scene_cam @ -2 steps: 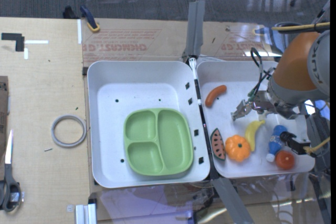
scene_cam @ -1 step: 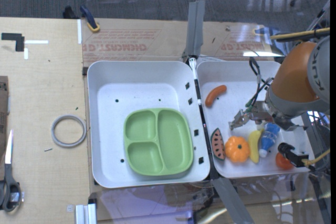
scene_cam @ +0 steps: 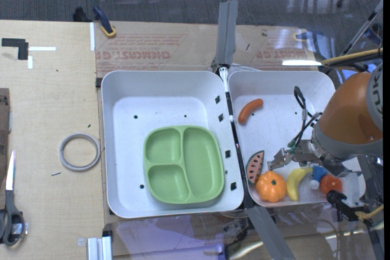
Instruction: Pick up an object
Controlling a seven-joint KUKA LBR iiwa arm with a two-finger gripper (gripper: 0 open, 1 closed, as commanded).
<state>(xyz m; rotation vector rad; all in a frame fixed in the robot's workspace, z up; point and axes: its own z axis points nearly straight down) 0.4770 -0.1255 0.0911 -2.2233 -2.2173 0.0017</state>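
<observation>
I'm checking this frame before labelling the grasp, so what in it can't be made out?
- Claw, camera view: too small and cluttered with cables to tell whether it is open or shut, or touches anything.
- Blue and red toys in the right bin: partly covered by the arm; their identity is unclear.
- Scissors on the bench: cut off by the left edge.

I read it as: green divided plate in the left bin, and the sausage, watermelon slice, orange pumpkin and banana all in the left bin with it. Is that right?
Not quite. The camera view shows the green divided plate in the left bin, but the sausage, watermelon slice, orange pumpkin and banana lie in the right bin.
</observation>
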